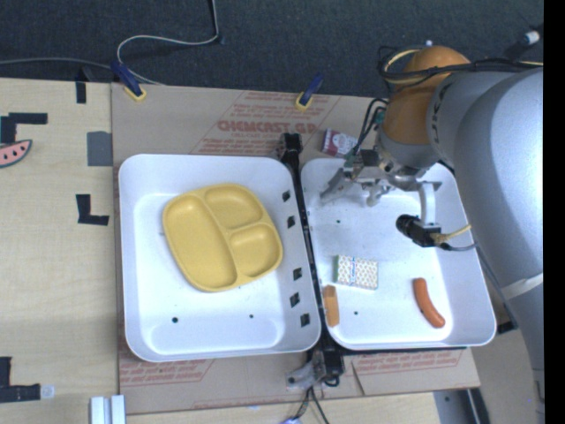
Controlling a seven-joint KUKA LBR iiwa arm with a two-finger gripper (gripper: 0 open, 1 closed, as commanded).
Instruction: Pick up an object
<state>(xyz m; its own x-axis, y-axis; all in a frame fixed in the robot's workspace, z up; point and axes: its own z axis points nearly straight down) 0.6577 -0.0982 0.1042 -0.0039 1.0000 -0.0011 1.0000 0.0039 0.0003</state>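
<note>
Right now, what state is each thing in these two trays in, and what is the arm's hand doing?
Yellow divided plate: flat in the left bin, nothing on it.
Patterned packet: lying flat in the right bin.
Sausage: lying loose, untouched.
Bread roll: against the right bin's left wall.
Gripper: fingers spread, holding nothing, over the right bin's far end.

2 white bins (141,237), 1 yellow plate (222,235), 2 sausages (429,302), 1 patterned packet (357,272)

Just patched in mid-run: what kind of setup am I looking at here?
Probably a lab bench for robot pick tests, not a kitchen: two white bins clamped over printed cardboard, toy-like items such as a yellow divided plate and a sausage, and loose cables.
</note>
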